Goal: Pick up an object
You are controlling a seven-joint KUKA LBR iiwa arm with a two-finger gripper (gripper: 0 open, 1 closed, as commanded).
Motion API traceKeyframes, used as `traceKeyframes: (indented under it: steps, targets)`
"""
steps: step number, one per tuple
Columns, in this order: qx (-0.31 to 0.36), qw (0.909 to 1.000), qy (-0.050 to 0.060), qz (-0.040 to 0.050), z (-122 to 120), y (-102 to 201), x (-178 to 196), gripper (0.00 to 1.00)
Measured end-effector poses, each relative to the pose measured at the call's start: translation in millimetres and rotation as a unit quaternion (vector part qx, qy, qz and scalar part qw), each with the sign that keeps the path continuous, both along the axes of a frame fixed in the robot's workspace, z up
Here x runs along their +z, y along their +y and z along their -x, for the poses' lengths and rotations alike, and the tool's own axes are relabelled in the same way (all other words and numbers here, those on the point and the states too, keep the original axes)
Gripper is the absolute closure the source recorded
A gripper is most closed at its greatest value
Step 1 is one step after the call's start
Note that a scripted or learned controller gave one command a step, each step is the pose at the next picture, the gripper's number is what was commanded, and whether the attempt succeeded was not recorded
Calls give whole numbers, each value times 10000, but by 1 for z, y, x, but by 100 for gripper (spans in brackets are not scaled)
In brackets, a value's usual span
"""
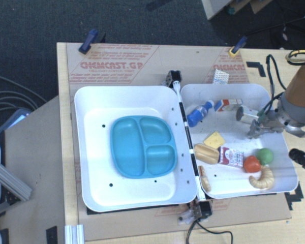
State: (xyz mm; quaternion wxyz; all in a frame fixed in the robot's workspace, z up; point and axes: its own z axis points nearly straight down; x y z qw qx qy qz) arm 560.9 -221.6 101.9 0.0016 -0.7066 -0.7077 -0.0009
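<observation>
Yellow foam wedge (214, 139) = nearest target | my gripper (255, 130) above right bin (279, 184), finger state: cannot tell | descend straight, avoid hotdog (207, 154).

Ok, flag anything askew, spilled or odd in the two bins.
Nothing spilled or damaged stands out. The blue divided plate sits slightly rotated in the left bin. In the right bin, a bread stick lies along the left wall beside the hot dog bun.

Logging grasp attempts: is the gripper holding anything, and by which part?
Nothing shows between the fingers of the gripper; it hangs over bare floor of the right bin.
</observation>
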Motion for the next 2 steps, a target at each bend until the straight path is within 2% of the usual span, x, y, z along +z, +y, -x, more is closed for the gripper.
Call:
traceKeyframes:
  steps: [1,2]
  targets:
    - [5,10000,8,-16,0,1,0,0]
    - [-5,10000,-13,21,-44,40,-17,0]
